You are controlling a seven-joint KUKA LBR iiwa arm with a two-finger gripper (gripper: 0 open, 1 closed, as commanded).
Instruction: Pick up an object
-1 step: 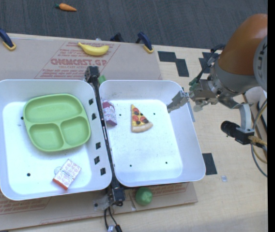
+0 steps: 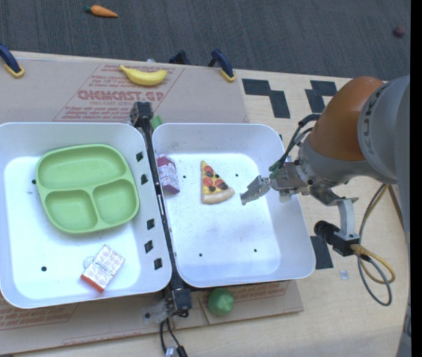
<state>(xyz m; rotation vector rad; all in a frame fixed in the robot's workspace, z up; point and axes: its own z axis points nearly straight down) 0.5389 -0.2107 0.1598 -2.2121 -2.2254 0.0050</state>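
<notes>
The tool (image 2: 256, 190) hangs low over the right bin (image 2: 289, 255), near its three o'clock wall, pointing toward nine o'clock; from where I stand I cannot tell how it is set, and nothing is held in it. Just beside its tip, at nine o'clock, lies the pizza slice (image 2: 215, 184), the nearest thing to pick, flat on the bin floor and not touching the tool. It looks like a thin toy wedge, pale yellow with red and dark toppings and a tan crust along its lower edge. Further out at nine o'clock a small purple packet (image 2: 168, 174) rests against the divider between the bins. Beyond that, in the left bin (image 2: 3, 222), sit a green divided plate (image 2: 87, 187) and, at its six o'clock, a red and white packet (image 2: 102, 267).

The trouble I would expect: the slice lies so flat that the tool may close above it, or nudge it sideways across the smooth floor toward the purple packet.
</notes>
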